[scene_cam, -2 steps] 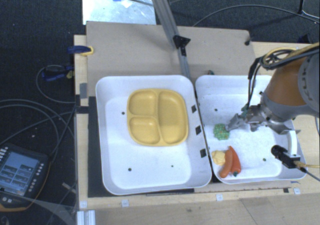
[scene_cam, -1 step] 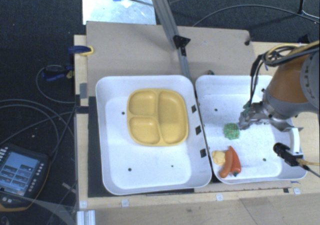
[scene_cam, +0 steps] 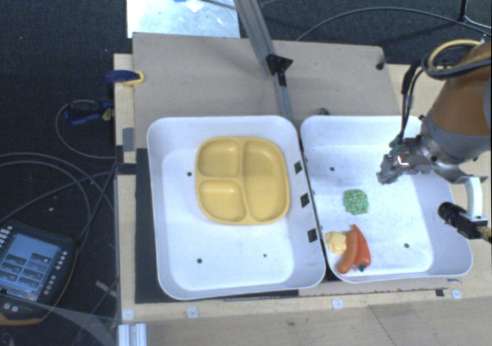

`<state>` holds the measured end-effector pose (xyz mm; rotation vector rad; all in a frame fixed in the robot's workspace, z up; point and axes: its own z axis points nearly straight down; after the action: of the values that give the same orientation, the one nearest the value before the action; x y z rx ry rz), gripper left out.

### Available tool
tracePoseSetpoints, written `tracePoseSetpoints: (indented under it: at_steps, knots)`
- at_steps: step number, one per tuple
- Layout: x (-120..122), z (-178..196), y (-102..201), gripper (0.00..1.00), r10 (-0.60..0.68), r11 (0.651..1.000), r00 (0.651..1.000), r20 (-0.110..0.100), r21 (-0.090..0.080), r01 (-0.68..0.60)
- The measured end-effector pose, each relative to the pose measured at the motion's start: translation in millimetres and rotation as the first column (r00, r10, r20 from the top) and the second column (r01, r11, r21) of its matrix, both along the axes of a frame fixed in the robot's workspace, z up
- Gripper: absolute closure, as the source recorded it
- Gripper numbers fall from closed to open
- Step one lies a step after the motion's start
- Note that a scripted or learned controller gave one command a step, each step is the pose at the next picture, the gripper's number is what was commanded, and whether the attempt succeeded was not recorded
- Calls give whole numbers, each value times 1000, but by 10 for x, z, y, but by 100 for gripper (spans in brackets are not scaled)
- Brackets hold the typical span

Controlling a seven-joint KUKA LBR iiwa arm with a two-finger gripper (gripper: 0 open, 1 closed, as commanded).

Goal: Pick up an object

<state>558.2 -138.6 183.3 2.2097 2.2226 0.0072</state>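
Observation:
In the right bin [scene_cam: 330, 141] lie a green bumpy ball [scene_cam: 355, 201], an orange-red carrot-like piece [scene_cam: 355, 250] and a small pale yellow piece [scene_cam: 336, 241] touching it near the front. My gripper [scene_cam: 390, 170] hovers over the bin's right half, up and to the right of the green ball and apart from it. Nothing shows between its fingers. The grey arm with its orange band [scene_cam: 461, 98] comes in from the right.
The left bin [scene_cam: 173, 260] holds a yellow divided plate [scene_cam: 242, 179] with three compartments. A slanted metal pole [scene_cam: 257, 21] crosses the bench behind the bins. Cables and a teach pendant [scene_cam: 31, 260] lie on the floor at left.

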Motion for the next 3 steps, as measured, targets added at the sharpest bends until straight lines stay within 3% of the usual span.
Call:
tracePoseSetpoints:
  at_steps: [2, 3]
  knots:
    - [95, 1019, 55, 100, 0, 1000, 1000, 0, 0, 0]
    - [325, 941, 647, 100, 5, 1000, 1000, -4, 3, -5]
